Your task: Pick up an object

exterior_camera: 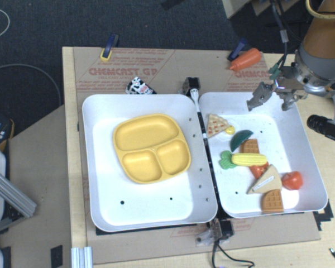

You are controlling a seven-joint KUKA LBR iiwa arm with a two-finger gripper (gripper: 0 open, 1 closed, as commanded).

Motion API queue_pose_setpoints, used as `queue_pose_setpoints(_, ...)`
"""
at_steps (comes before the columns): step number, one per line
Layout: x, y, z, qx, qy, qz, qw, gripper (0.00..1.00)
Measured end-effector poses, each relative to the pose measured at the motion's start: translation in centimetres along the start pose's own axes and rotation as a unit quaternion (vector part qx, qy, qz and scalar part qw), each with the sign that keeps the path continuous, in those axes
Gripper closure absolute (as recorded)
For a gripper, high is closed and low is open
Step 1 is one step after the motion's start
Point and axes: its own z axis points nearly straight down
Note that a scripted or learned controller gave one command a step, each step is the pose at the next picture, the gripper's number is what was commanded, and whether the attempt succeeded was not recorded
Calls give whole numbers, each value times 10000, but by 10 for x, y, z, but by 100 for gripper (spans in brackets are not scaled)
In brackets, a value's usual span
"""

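While the claw (272, 96) hangs with its two fingers spread and nothing between them, the toy food in the right bin (301, 135) lies untouched — the claw sits over that bin's far edge, well apart from the pile. Nearest the claw is a pizza slice (215, 124), close to the bin's left wall, with a small yellow piece (229, 130) touching its tip. Toward the bin's middle lie a dark green leaf (242, 138), a brown waffle (249, 147) just beside it, and a corn cob (248, 160) lying crosswise, its end against a green piece (227, 161). Nearer the bin's front edge sit a sandwich wedge (266, 180), a tomato (292, 180) beside it, and a second waffle (272, 201). A red piece (258, 170) peeks out between the corn and the sandwich. Left of the right bin, the left bin (100, 149) holds a yellow divided plate (151, 147). Beyond the right bin, on the bench (72, 177), rest an orange carrot (245, 60), a black-and-white toy (139, 86) and a blue-and-yellow clip (108, 48).
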Motion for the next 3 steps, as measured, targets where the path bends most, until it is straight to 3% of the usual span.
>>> queue_pose_setpoints(3,-3,-11,133,30,7,1,10000,0)
